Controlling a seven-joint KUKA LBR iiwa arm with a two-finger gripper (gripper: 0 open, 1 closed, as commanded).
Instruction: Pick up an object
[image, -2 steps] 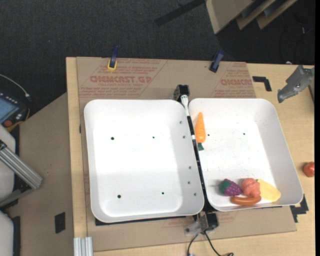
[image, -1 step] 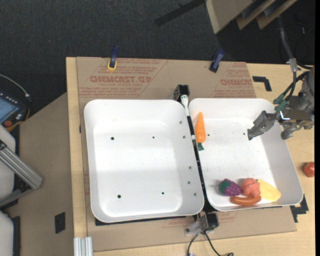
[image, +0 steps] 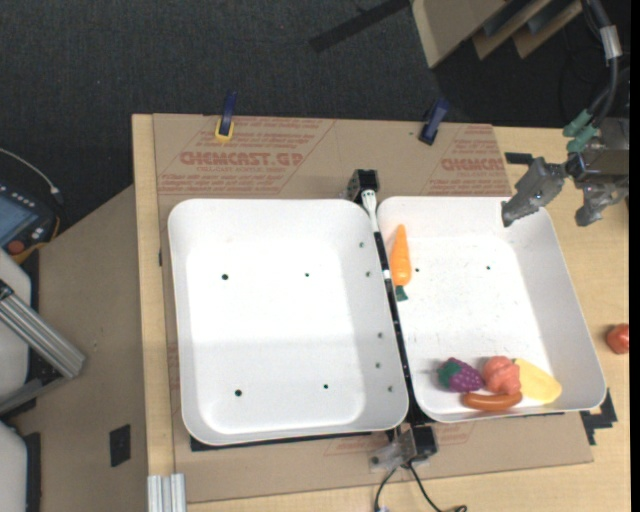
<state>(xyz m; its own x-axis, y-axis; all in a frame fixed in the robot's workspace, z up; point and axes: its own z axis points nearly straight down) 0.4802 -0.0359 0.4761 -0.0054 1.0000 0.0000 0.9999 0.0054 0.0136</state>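
Observation:
An orange toy carrot (image: 400, 255) with a green stub lies at the left edge of the right bin (image: 500, 300), against the divider. In that bin's near right corner sit a purple grape bunch (image: 460, 376), a reddish fruit (image: 502, 374), a yellow piece (image: 540, 384) and a red-orange sausage-shaped piece (image: 491, 401), bunched together. My gripper (image: 556, 198) hovers over the far right corner of the right bin, its two grey fingers (image: 524, 196) spread apart with nothing between them, well away from the toys.
The left bin (image: 270, 315) stands beside the right one on a cardboard sheet (image: 300, 150) held by a yellow clip and a blue clip at the back. A small red object (image: 617, 340) lies on the bench to the right of the bins.

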